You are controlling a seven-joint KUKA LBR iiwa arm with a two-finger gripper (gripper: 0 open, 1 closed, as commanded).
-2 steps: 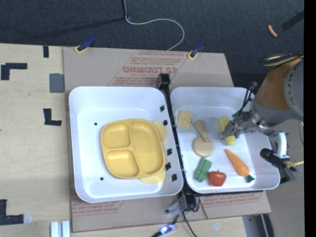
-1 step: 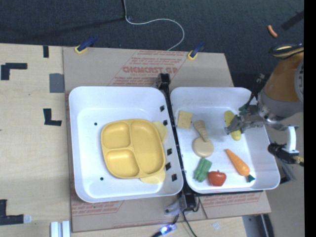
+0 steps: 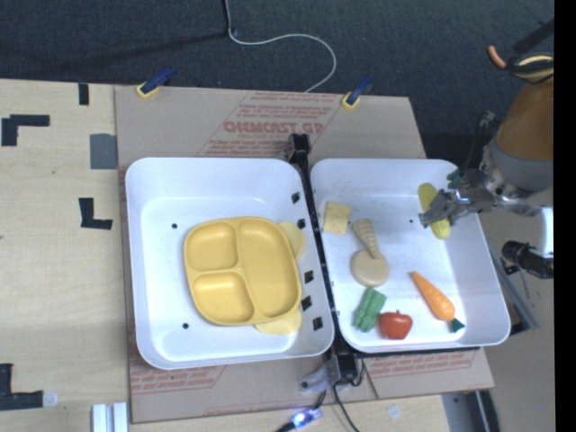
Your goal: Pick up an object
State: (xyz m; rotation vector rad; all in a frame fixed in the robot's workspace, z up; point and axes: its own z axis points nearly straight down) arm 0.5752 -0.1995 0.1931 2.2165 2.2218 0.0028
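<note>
**Desk:** What sits on the bench, largest first?

**Arm:** A flat sheet of brown cardboard (image 3: 270,124) printed in red; I take the word to be "CHEMCAST", though it is faint. On it stand two shallow, glossy white bins with rounded corners. The left bin (image 3: 157,196) carries a yellow plastic tray (image 3: 241,268) moulded into three compartments, smooth and matte, with a paler yellow piece showing under its right edge.

**Desk:** And the right bin?

**Arm:** The right bin (image 3: 477,322) holds toy food. An orange carrot (image 3: 433,296), tapered, lies aslant near the right wall. A beige mushroom (image 3: 368,255), ridged stem and round cap, lies mid-bin. A pale yellow cheese block (image 3: 337,217) sits near the left wall. A green pepper (image 3: 368,309) and a red tomato (image 3: 395,324) lie side by side at the front.

**Desk:** Your hand?

**Arm:** My gripper (image 3: 443,209) hangs low at the bin's right wall, directly over a small yellow object (image 3: 434,211), rounded and glossy. Whether my fingers are apart or closed, I cannot tell.
</note>
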